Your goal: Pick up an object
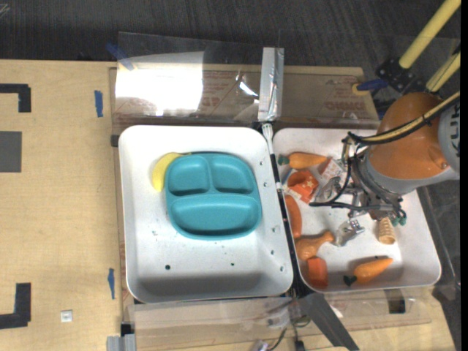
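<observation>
Yellow item [161, 170] (shape unclear) half-hidden under tray [213, 194].

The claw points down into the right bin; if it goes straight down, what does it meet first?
Probably the bare floor of the right bin, beside a small metallic piece; the claw hangs over them, but depth is unclear.

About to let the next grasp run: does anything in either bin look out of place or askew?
One oddity: in the left bin, a yellow object sits wedged under the edge of the teal divided plate, mostly hidden. The right bin holds loosely scattered orange toy foods, including a carrot, with the end effector over them.
</observation>
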Robot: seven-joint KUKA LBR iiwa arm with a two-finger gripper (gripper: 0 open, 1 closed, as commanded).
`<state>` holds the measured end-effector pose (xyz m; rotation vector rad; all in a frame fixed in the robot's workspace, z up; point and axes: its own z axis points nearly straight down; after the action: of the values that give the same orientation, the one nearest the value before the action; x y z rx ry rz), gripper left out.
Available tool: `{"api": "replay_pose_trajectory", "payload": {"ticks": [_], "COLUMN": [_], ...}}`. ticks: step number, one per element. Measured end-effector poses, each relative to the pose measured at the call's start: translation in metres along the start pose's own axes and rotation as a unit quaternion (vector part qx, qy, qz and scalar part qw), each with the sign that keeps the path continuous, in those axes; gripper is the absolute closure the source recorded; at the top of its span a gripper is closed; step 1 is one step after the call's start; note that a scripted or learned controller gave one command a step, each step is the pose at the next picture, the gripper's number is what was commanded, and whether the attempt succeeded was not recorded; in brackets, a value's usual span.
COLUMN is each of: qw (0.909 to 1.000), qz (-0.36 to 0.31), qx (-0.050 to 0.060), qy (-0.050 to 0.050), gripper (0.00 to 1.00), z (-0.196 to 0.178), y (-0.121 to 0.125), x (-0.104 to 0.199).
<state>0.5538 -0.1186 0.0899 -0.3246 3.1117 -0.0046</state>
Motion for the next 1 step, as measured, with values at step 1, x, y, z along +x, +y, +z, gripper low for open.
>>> {"api": "replay_pose_trajectory", "payload": {"ticks": [1], "qw": [0.9972], "qz": [-0.075], "qx": [0.000], "qy": [0.000], "gripper": [0.00], "z": [0.0014], "y": [0.0096], "x": [-0.0625]}}
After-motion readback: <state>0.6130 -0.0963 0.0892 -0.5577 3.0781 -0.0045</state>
